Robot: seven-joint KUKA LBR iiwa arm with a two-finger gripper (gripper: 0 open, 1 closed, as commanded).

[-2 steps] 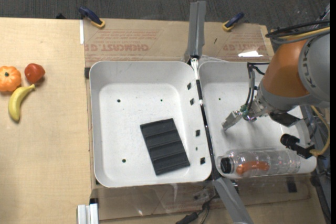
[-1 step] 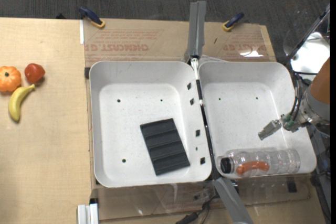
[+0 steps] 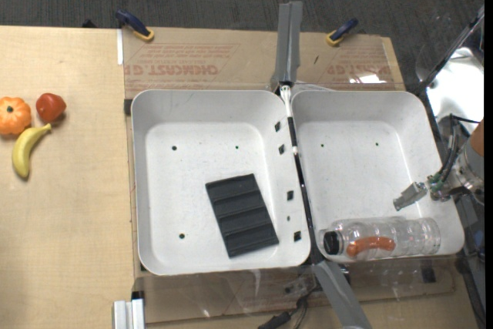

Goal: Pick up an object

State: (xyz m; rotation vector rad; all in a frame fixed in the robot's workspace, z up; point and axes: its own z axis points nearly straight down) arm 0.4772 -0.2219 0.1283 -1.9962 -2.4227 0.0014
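Clear plastic bottle [image 3: 383, 238] lying flat, ribbed black block [image 3: 241, 214]

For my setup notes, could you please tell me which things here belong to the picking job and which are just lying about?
Job:
gripper
clear bottle, right bin
dark ridged block, left bin

Lying about:
banana
tomato
orange fruit
two clamps

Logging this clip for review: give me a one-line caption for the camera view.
Gripper poised above clear bottle lying in right bin; dark ridged block in left bin.
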